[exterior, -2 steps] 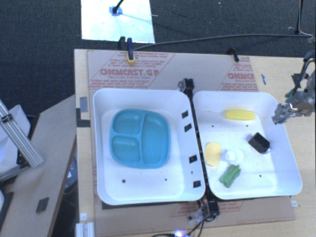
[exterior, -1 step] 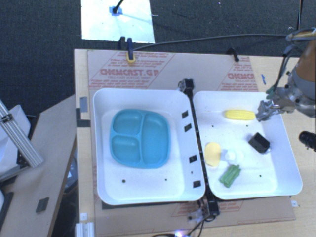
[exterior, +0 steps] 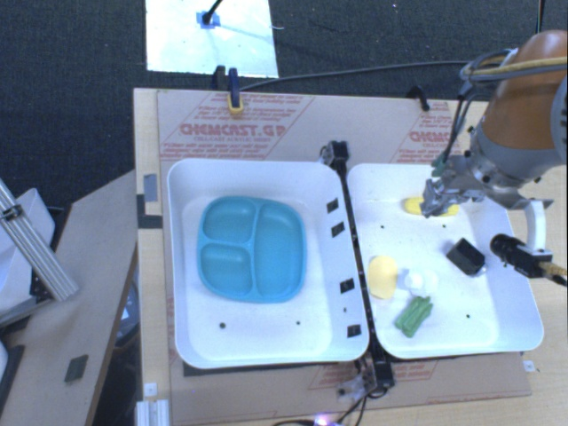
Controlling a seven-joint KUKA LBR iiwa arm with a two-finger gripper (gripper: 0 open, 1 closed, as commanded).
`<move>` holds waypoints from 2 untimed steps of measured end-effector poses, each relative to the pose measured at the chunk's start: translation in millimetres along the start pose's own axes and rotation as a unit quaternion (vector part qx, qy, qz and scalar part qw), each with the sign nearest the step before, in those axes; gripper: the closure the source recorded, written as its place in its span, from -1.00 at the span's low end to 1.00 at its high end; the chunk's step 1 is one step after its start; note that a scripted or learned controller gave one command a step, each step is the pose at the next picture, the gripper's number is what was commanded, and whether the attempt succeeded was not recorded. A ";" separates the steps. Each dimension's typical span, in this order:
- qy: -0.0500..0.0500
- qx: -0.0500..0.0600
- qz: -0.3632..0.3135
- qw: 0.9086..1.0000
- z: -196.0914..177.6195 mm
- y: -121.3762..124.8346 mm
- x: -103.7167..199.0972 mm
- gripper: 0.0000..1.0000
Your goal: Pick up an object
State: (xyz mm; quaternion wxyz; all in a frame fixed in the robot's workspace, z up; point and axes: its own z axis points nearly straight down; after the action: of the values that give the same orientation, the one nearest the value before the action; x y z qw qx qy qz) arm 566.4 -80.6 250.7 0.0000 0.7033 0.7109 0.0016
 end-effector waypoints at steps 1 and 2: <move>-0.001 0.000 0.001 1.000 6.6 15.5 47.9 1.00; 0.000 0.000 0.000 1.000 2.1 17.3 102.1 1.00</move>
State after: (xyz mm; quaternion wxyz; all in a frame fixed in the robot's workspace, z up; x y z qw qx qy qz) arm 582.6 21.7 248.9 -0.0002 0.7034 0.7108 0.0014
